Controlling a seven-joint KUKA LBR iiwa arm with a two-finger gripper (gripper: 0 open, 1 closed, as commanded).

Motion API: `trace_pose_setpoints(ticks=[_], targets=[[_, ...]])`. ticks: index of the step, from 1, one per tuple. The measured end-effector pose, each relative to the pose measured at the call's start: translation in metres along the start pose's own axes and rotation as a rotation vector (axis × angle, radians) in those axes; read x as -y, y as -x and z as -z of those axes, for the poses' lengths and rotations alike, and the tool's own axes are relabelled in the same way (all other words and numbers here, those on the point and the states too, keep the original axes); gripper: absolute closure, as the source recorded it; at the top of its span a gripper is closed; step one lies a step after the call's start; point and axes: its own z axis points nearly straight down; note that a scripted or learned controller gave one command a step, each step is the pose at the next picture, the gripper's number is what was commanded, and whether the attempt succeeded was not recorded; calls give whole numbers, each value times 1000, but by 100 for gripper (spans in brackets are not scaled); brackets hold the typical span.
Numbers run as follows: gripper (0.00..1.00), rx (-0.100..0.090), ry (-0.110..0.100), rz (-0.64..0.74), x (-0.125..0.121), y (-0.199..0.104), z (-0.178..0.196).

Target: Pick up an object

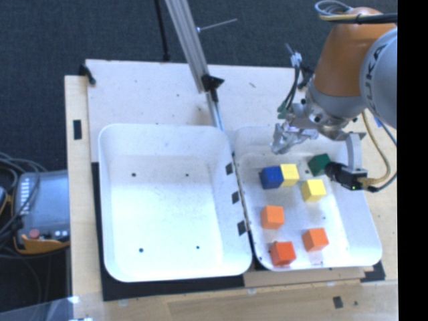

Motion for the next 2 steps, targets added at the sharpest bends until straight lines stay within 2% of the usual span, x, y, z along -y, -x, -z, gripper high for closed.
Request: trace_pose_setpoints(ticks=[1,2], targets=[[100,-1,-1,1,3,-53,7],[100,1,-3,0,6,-100,-7]])
